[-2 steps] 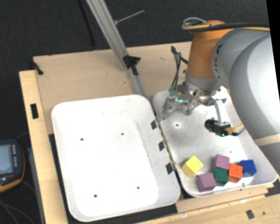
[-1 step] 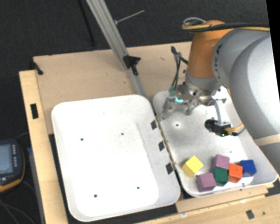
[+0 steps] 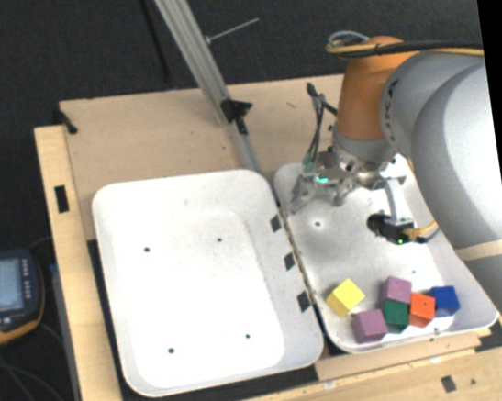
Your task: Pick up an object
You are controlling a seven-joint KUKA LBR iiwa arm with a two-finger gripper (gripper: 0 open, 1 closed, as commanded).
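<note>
Several small blocks lie at the near end of the right bin (image 3: 446, 269): a yellow block (image 3: 346, 297), two purple blocks (image 3: 396, 290) (image 3: 369, 324), a green block (image 3: 396, 313), an orange block (image 3: 422, 308) and a blue block (image 3: 445, 298). My gripper (image 3: 322, 190) hangs over the far left corner of the same bin, well away from the blocks. Nothing shows between its fingers.
The left bin (image 3: 197, 277) sits beside the right one. A slanted metal rod (image 3: 204, 67) with a black clamp rises behind the bins. A handheld pendant (image 3: 0, 290) lies off the bench at the left. The grey arm covers the right bin's far right side.
</note>
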